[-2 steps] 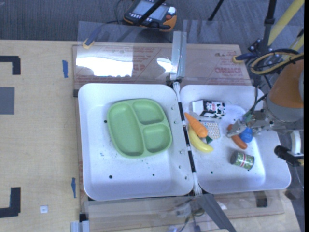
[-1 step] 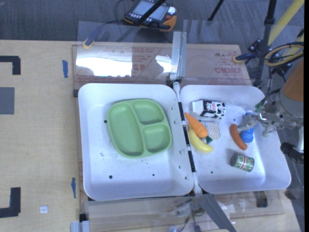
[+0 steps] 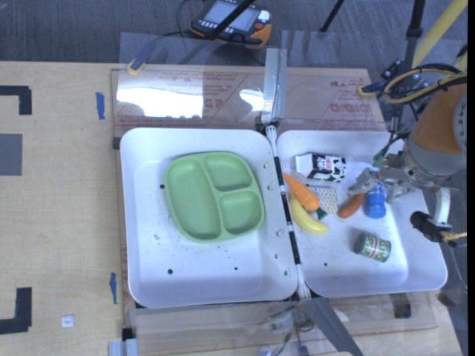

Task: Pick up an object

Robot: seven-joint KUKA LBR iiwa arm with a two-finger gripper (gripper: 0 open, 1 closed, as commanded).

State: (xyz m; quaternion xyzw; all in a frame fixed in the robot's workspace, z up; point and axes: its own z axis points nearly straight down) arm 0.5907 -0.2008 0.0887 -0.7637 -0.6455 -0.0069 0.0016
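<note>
Two shallow white plastic bins are set side by side on a pale wooden table.

Left white bin: one light green three-compartment plastic tray is held, lying flat near the middle. Small dark specks are scattered on the bin floor around it.

Right white bin: several small items are held.
- A black-and-white cow-patterned small carton lies toward the far side; its printing cannot be read.
- An orange toy carrot with a green end lies near the bin's left wall, slanted.
- A yellow toy banana lies just beside and partly under the carrot.
- A pale speckled flat packet is seen touching the carrot's right side.
- A small orange elongated piece lies near the middle, just left of the blue bottle.
- A blue small bottle-shaped object stands directly beneath the jaws.
- A green-labelled small metal can lies on its side toward the near edge, well apart from the rest; its label cannot be read.

Gripper: it is positioned low over the right bin, at the top of the blue bottle. How far the jaws are apart, and whether anything is gripped, cannot be told.

Behind the bins: a clear plastic sheet over brown board with faint reddish printing, illegible, and a black-and-orange handheld controller on the floor.
</note>
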